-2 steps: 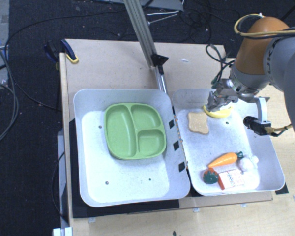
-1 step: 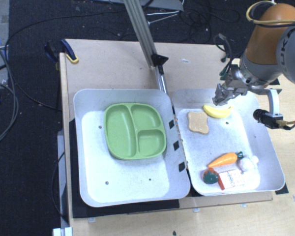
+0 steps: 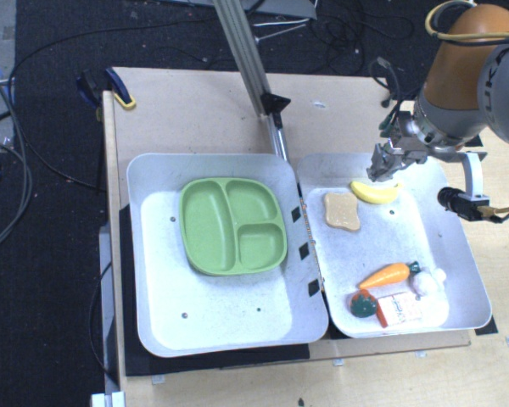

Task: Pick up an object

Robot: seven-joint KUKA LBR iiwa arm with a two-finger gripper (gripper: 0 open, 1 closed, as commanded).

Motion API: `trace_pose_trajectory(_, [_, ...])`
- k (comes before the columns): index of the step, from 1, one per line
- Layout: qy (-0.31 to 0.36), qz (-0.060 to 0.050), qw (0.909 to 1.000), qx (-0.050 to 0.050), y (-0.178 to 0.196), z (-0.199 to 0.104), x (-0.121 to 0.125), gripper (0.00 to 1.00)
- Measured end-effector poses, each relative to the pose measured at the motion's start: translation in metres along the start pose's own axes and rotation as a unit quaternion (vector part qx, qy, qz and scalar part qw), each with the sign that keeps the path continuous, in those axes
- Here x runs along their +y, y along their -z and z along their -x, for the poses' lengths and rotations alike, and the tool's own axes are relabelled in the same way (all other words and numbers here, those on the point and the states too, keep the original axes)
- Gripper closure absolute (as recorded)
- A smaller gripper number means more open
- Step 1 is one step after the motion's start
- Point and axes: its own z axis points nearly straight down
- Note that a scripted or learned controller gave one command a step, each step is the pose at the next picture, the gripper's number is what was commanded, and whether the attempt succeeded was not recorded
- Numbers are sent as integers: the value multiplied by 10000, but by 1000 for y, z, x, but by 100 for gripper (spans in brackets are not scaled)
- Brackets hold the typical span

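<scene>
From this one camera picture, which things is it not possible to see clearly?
- Gripper: too small and dark in the camera view to tell whether its fingers are open or shut, or touching the banana.
- Small items beside the carrot in the right bin: the red and white box is blurred, its print unreadable.
- Arm: cut off by the right edge.

Gripper [image 3: 382,172] low, pointing down-left

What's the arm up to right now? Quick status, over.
Gripper low in right bin, just above banana; nothing seen held. Bread slice close beside the banana. Carrot well clear.
</scene>
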Motion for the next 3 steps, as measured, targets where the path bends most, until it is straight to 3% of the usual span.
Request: trace_pose_trajectory(3, [28, -25, 10000, 6, -8, -170, -46, 100])
